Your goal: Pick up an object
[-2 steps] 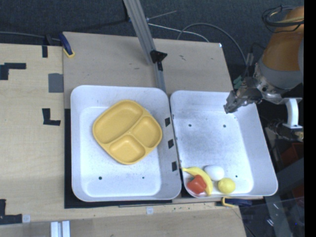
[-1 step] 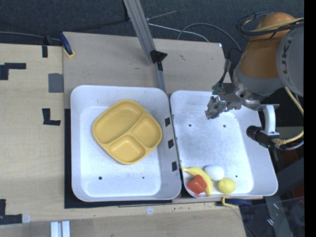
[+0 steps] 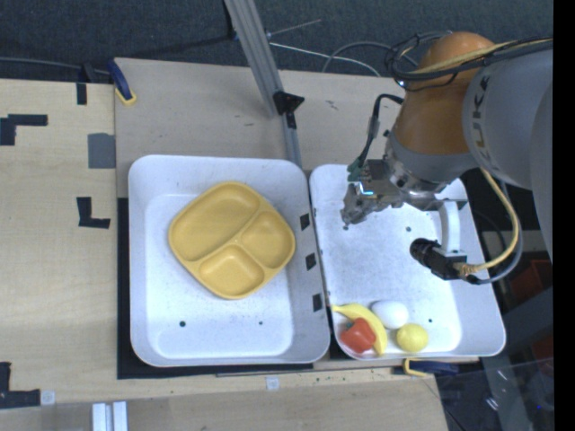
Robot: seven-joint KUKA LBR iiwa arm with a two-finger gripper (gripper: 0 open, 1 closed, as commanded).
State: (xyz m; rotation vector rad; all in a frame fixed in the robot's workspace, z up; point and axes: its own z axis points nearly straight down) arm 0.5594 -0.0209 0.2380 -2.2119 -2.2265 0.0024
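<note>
Your claw (image 3: 352, 212) hangs over the upper left of the right bin (image 3: 476, 326); whether it is wide or narrow you cannot tell. The pickable things crowd that bin's near edge: a banana (image 3: 370, 315) touching a red piece (image 3: 358, 335), a white egg (image 3: 390, 312) and a yellow ball (image 3: 412, 337). A yellow divided plate (image 3: 232, 239) lies in the left bin (image 3: 148, 268) on the tabletop (image 3: 54, 268).

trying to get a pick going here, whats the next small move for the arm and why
Probably carry the pincer toward the near edge of the right bin. It hangs over bare floor near that bin's far left corner, with nothing under it, while the banana, red piece, white egg and yellow ball all cluster along the near edge. The egg looks least crowded.
</note>
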